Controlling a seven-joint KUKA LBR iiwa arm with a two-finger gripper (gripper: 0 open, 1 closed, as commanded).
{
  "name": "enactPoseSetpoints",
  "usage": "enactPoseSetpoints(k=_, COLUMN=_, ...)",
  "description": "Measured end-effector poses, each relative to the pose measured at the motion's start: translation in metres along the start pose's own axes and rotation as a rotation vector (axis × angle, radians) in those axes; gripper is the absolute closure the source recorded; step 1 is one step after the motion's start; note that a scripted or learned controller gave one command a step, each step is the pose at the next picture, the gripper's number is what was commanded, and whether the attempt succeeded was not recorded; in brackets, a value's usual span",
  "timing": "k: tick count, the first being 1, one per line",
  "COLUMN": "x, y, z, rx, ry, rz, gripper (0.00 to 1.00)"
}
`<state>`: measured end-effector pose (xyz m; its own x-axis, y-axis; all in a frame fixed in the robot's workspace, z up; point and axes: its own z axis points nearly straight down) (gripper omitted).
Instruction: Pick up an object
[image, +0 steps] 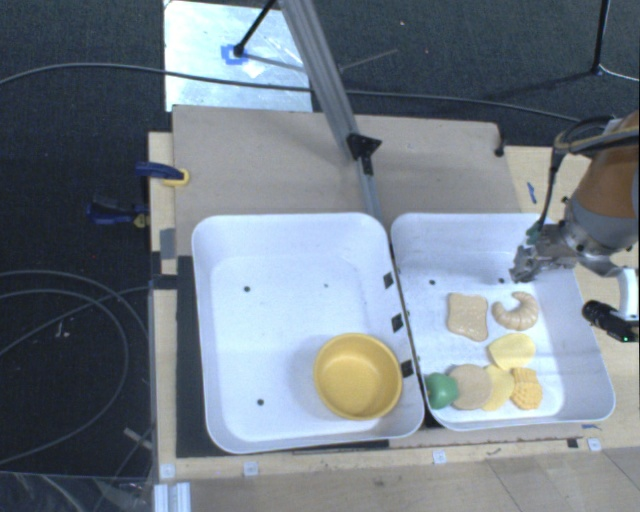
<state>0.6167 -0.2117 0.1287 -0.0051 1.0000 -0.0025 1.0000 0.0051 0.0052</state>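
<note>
Several toy foods lie in the right bin (440, 240): a tan bread slice (467, 315), a croissant (517, 311), a yellow wedge (512, 351), a round tan biscuit (468, 385), a waffle-like piece (526, 389) and a small green piece (440, 389). My gripper (524, 268) hangs over the bin's upper right part, just above the croissant, with nothing visibly between its fingers. The arm's orange band (607, 195) shows at the right edge.
A yellow bowl (358, 375) sits in the left bin (260, 300) near its front right corner. A grey pole (330, 80) slants over the board behind the bins. Blue and yellow clamps (160, 175) grip the board's left edge.
</note>
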Motion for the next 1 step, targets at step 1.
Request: enactPoseSetpoints(k=1, x=0.0001, y=-0.0019, z=-0.0645, rx=-0.003, ry=-0.001, rz=0.0, gripper=1.0)
